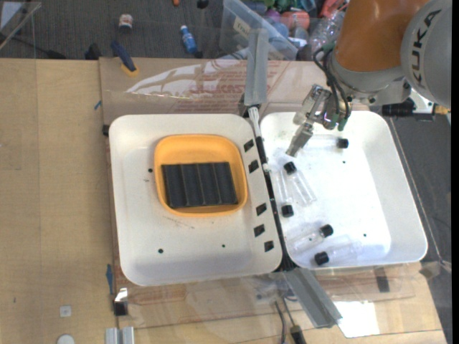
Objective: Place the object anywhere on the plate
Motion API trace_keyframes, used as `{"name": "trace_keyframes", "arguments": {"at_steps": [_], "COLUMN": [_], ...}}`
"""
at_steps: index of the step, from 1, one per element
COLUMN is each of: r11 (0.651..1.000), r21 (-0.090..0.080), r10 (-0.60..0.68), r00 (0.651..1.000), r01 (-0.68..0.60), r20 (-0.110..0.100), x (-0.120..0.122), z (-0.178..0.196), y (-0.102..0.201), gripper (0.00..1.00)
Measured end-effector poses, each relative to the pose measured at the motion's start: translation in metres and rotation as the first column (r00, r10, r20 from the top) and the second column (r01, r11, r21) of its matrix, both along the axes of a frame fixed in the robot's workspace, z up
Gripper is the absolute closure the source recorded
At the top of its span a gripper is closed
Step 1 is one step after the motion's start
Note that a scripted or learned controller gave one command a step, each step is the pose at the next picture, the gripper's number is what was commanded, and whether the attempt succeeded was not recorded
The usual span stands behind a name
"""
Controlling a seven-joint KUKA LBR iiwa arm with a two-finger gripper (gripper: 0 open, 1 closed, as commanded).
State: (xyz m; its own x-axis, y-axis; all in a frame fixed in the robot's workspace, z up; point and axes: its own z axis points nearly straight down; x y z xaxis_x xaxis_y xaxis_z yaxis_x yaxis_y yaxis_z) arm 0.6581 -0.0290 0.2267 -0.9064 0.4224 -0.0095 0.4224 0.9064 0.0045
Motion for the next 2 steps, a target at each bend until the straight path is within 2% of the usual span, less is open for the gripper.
{"name": "trace_keyframes", "arguments": {"at_steps": [1,2], "r11": [1.0,0.999], "r21": [0.002,0.0], "r10": [-0.023,0.033], "r00": [1.0,0.999], "r01": [0.023,-0.033], "r20": [-0.006,-0.002], "x": [0.001,0.001], "z": [-0.013,-0.006], "y": [0.034,0.023], "gripper": [0.0,0.0]}}
